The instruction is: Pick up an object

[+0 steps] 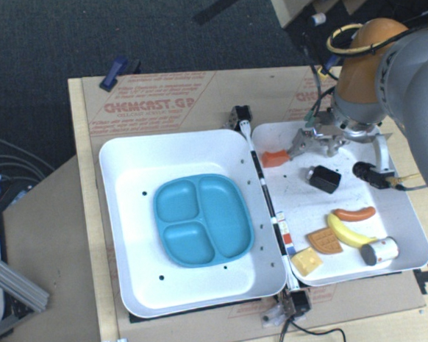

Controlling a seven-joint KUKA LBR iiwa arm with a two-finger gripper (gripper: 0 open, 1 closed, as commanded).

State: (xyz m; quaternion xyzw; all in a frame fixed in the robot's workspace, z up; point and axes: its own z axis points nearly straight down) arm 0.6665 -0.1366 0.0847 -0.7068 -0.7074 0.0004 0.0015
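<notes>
1. We see the gripper [316, 139] low over the far part of the right bin [410, 221], on the grey arm [406, 78] that reaches in from the right.
2. We cannot tell whether the gripper is released or clenched, and we see nothing held in it.
3. The thing nearest to it is an orange piece [276, 157], lying just to its left on the bin floor near the wall shared with the left bin [121, 211]; whether the two touch we cannot tell.
4. A black block [324, 178] lies tilted a little nearer to us than the gripper, apart from the orange piece.
5. At the near end of the right bin we find a cluster: a sausage [354, 213], with a banana [349, 231] just beside it, and a brown waffle [324, 240] touching the banana's left end.
6. A yellow cheese cube [305, 260] sits in the near left corner just beside the waffle, and a white cylinder [381, 250] with a dark end lies against the banana's right end.
7. In the left bin a blue divided plate [201, 219] lies flat in the middle.
8. Both bins rest on a printed brown sheet [149, 101] on the table [55, 216].
</notes>
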